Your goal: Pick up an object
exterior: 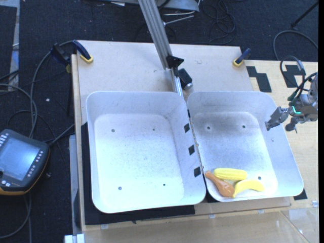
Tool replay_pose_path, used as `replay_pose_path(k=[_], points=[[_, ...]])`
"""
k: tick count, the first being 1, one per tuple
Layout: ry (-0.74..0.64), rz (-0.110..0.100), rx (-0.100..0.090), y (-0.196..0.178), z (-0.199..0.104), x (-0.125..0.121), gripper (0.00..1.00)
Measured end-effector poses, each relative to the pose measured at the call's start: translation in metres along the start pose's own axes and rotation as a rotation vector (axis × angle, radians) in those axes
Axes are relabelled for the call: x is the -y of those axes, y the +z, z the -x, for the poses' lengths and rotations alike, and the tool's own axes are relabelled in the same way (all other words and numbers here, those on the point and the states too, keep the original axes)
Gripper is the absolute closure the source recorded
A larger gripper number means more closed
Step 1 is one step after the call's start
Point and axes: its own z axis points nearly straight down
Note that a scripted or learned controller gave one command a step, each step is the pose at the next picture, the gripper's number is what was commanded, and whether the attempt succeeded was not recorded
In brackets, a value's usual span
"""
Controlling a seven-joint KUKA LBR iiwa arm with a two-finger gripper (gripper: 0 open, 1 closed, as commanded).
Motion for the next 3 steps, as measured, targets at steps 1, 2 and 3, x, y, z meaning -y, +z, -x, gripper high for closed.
replay_pose_path(k=[1, 2, 3], points=[[0.000, 0.000, 0.000, 0.000, 0.000, 0.000, 0.00], [0.000, -0.005, -0.001, 0.063, -0.002, 0.001, 0.00], [0.000, -0.005, -0.001, 0.122, 0.002, 0.009, 0.00]])
